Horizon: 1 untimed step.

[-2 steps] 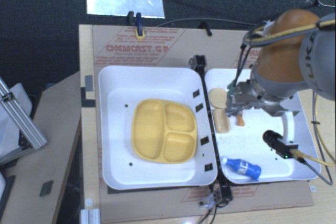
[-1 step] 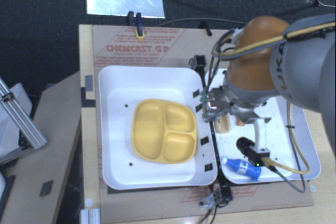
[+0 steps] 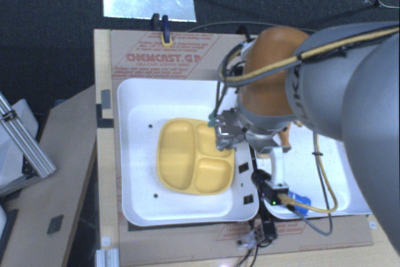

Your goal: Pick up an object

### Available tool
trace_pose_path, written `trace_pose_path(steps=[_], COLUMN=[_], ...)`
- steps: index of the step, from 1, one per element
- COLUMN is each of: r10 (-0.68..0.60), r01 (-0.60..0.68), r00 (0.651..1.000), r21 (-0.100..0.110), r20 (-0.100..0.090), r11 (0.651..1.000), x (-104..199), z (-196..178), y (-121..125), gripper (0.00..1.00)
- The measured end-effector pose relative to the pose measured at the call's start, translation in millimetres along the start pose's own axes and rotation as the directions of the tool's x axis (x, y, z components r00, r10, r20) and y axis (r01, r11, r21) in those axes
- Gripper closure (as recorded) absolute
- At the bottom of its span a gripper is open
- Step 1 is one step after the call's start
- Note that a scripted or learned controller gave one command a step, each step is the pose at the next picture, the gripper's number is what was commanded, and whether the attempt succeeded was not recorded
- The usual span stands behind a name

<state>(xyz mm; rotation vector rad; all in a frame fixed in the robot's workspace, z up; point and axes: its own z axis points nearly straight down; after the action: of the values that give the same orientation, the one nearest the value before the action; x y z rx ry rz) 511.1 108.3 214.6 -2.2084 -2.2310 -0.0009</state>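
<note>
Arm: grey, with an orange band above the wrist, reaching in from the right and covering the divide between the two bins
Gripper: poised over the right edge of the left bin, at the right rim of the tray; whether the jaws are open or closed cannot be told, the wrist hiding them
Object: a yellow tray with three compartments, lying flat in the middle of the left bin, nearer its right wall
Grasp state: nothing is seen held; the tray rests on the bin floor
Step in hand (judged): closing on the tray's right rim
Doing it well (judged): take the raised rim or a divider, not the flat floor; lift straight up, since a rim grasp will let the wide tray tilt and catch the bin wall
Right bin: a small blue thing near its front edge, kind unclear
Writing: red print "CHEMCAST GP" on the brown sheet at the bench's far edge; smaller lines below are unreadable
</note>
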Motion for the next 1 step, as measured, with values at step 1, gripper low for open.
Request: trace_pose_path(steps=[1], r10=[0.004], r01=[-0.004], r00=[1.000], r21=[-0.001], r20=[0.001], r11=[1.000], x=[0.6], z=[-0.3], y=[-1.4], gripper=[1.00])
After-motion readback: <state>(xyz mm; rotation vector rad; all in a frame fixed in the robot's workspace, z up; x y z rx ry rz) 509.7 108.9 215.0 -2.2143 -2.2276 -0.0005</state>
